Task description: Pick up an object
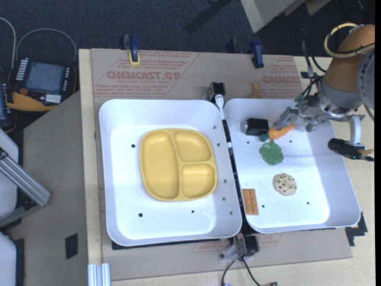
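Note:
In the right bin (321, 213) an orange carrot-like piece (281, 132) lies near the back. A black block (256, 126) sits just left of it. A green leafy piece (272, 153) rests a little in front, and a brown-speckled cookie (284, 184) lies nearer the middle. My gripper (293, 118) hangs low over the bin's back right part. Its tip is right at the carrot's right end, and I cannot tell whether it touches the carrot.
A yellow divided plate (177, 163) lies in the middle of the left bin (119, 219). A small orange card (250, 201) lies by the right bin's left wall. The arm's body (348, 70) stands over the right bin's back right corner.

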Controlling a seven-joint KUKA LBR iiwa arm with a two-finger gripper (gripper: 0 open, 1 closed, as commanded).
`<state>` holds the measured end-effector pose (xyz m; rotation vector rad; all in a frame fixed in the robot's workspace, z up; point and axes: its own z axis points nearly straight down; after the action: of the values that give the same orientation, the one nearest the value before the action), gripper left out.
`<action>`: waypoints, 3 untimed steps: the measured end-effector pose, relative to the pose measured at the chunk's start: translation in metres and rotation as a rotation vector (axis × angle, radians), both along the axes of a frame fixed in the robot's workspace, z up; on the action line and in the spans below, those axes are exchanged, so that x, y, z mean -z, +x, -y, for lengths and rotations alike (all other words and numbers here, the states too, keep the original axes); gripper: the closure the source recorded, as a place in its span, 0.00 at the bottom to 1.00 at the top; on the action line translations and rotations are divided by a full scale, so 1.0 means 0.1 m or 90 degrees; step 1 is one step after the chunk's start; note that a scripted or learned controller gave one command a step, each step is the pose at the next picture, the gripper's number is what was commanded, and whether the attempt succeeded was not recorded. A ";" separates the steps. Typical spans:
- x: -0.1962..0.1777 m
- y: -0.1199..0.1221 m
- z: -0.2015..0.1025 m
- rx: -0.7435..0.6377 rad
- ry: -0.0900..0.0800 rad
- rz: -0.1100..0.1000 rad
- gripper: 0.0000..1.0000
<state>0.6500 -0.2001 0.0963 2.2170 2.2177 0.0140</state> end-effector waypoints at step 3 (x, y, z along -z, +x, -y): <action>-1.24 0.12 0.02 -0.001 -0.003 -0.002 1.00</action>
<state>0.6616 -0.2024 0.2203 2.2147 2.2175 0.0051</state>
